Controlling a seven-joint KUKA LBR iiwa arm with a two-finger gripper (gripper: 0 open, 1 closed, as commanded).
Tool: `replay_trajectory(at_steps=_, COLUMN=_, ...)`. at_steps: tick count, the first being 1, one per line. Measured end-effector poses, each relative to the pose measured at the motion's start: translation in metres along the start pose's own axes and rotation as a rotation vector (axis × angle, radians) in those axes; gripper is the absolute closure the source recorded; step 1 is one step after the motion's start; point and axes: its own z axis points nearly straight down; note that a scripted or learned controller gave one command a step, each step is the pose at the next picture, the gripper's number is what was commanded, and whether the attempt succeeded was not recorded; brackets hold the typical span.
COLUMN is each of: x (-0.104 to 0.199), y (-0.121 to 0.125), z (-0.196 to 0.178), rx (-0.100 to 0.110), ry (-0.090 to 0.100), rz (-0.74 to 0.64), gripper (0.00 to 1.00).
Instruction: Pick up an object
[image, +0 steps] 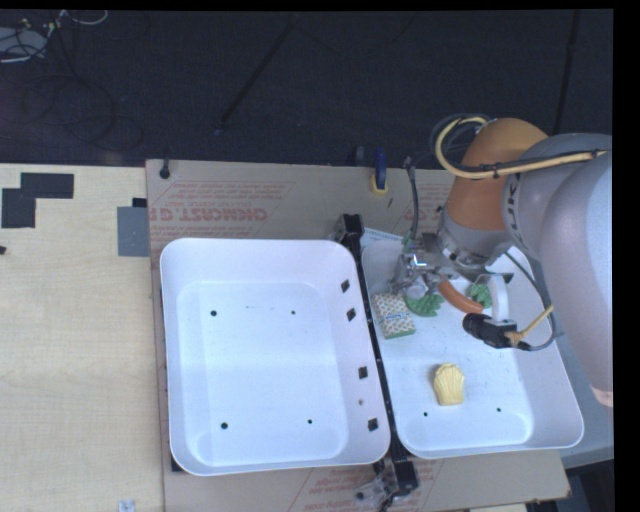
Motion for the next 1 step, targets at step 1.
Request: replay_trajectory(at_steps=1, x=-0.0010, y=0.0000, z=-0.0097, rx=0.001, ry=0.000, rz=0.000, gripper=1.00)
